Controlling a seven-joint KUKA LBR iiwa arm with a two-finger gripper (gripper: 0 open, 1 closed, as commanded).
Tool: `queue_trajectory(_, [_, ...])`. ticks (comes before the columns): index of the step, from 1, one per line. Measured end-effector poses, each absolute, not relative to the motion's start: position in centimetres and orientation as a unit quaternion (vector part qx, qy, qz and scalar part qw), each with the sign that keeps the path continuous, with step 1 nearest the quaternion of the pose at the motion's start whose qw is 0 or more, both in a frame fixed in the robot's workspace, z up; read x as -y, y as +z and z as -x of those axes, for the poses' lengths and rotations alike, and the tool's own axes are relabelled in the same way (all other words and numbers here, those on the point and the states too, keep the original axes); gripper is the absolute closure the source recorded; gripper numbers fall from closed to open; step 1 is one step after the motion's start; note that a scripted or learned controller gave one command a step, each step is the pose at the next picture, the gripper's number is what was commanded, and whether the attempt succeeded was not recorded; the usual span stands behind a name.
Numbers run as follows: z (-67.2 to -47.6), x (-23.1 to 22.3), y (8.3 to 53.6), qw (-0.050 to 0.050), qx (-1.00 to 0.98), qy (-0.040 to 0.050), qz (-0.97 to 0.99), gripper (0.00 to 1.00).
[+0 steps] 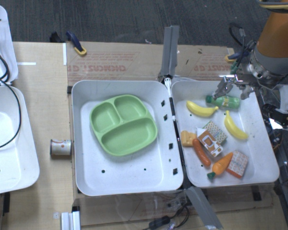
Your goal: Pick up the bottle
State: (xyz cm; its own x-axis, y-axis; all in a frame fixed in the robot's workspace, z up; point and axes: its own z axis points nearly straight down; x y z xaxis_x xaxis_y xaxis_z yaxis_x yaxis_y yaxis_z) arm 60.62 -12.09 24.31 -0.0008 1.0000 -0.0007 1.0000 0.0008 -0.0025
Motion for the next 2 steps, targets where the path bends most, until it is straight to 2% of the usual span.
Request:
queue_trajectory(1, [-64.7,15.3,10.9,0.001,0.656,0.0014,0.755,0.0])
queue_trajectory(2, [-64.8,15.3,11.9,0.0,0.657,0.0013,0.754,1.0])
